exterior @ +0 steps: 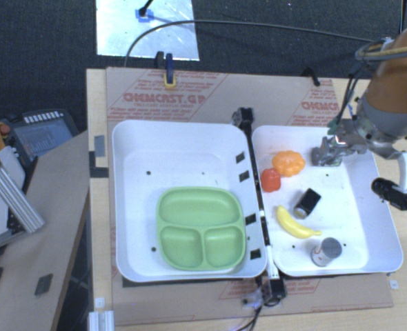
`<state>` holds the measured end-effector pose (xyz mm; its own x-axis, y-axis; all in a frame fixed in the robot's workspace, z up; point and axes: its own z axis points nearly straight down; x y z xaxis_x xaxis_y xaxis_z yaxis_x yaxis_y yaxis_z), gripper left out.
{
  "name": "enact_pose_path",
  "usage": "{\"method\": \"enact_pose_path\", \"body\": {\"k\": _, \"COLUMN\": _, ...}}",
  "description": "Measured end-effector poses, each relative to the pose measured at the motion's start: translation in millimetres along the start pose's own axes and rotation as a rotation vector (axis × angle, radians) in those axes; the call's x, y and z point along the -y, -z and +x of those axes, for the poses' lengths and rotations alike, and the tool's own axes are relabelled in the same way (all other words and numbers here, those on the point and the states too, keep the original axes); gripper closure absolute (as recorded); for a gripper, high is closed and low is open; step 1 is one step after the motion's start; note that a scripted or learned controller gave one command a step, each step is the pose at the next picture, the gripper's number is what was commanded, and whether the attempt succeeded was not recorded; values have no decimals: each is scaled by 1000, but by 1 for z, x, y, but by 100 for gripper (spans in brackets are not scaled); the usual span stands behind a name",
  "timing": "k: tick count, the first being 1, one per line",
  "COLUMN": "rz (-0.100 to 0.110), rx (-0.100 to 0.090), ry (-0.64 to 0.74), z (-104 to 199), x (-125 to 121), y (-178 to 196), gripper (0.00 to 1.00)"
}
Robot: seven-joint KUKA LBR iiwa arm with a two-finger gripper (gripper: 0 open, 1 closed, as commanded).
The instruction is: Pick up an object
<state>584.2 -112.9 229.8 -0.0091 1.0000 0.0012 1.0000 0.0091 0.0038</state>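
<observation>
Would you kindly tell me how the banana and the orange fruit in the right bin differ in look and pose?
The banana is yellow, long and curved, while the orange fruit is orange, round and lumpy. The banana lies slantwise near the bin's front, beside a grey can; the orange fruit sits farther back, close to a small red object. Both rest loose on the right bin floor, apart from the claw.

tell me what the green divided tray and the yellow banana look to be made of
Green divided tray: probably moulded plastic, with a matte, even colour and soft rounded compartment edges. Yellow banana: likely a plastic or rubber toy, uniformly bright with a smooth skin; too small to be sure.
</observation>
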Motion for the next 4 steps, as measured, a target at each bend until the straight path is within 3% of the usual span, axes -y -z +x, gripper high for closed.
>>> {"method": "enact_pose_path", "body": {"k": 1, "rz": 0, "rx": -1, "ry": 0, "z": 48, "x": -15, "y": 5, "gripper": 100}}
{"method": "enact_pose_path", "body": {"k": 3, "rz": 3, "rx": -1, "ry": 0, "z": 157, "x": -15, "y": -7, "gripper": 100}}
{"method": "enact_pose_path", "body": {"k": 4, "rz": 1, "rx": -2, "ry": 0, "z": 203, "x": -29, "y": 2, "gripper": 100}}
